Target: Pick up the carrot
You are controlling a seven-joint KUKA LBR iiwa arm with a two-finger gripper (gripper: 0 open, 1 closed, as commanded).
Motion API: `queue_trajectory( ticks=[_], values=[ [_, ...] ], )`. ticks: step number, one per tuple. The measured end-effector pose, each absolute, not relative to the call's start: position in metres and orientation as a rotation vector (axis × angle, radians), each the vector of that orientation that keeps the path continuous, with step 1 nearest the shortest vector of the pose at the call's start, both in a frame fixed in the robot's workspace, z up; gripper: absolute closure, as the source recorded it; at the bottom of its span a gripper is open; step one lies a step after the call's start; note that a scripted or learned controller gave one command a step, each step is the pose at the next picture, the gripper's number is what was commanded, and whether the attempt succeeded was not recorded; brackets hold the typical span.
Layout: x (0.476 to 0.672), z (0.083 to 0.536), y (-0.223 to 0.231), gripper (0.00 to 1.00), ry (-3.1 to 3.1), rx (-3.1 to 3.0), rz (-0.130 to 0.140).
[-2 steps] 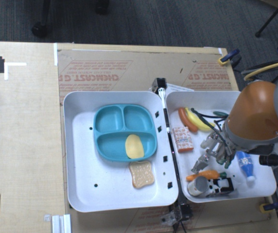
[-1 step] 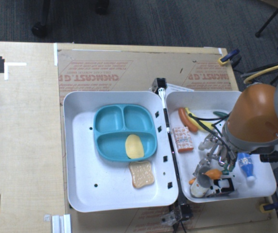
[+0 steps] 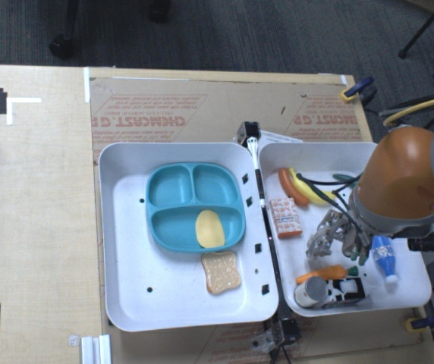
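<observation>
Orange carrot (image 3: 325, 274) lies low in the right bin (image 3: 410, 298), the gripper (image 3: 337, 243) just above it.

Nearest the camera's lower edge, the carrot rests on the right bin's floor, its left end partly covered by a small round container (image 3: 310, 292); a black-and-white item (image 3: 347, 290) beside it is too small to identify. The metallic fingers hang over the carrot with nothing visibly between them, and whether they are spread or closed I cannot tell, since they blur into one tangle. A blue-and-white tube (image 3: 385, 257) sits to the right, partly hidden under the arm's orange band (image 3: 401, 174). In the left bin (image 3: 118, 294), a slice of toast (image 3: 221, 271) lies below a teal divided plate (image 3: 179, 203) holding a yellow piece (image 3: 210, 228). Farther back, a small carton (image 3: 284, 216), a hot dog (image 3: 294, 187) and a banana (image 3: 313, 191) cluster together, the banana's right end disappearing behind the arm.
</observation>
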State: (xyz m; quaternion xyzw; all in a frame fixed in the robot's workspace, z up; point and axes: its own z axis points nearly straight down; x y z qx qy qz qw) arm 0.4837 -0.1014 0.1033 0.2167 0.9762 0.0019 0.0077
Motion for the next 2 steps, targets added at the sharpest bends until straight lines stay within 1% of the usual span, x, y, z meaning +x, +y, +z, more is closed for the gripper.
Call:
queue_trajectory(
  ticks=[1,2],
  values=[
    [0.4836,0.1033,-0.1014,0.00,3.053,0.676,0.006],
    [0.4837,0.0953,-0.1090,0.00,3.120,0.109,0.000]
  ],
)
